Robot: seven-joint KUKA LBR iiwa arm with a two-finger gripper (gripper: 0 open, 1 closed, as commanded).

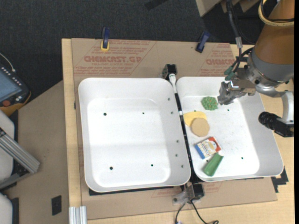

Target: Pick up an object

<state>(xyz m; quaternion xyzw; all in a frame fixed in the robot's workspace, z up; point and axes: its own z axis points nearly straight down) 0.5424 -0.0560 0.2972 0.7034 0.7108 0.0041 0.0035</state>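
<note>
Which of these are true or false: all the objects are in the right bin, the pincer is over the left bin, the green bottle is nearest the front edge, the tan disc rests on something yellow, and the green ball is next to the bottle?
1. All the objects lie in the right bin. True.
2. The pincer is over the left bin. False: it is over the right bin, beside the green ball.
3. The green bottle is the object nearest the front edge. True.
4. The tan disc rests partly on a yellow piece. True.
5. The green ball lies next to the green bottle. False: the disc and the small packet lie between them.
</note>
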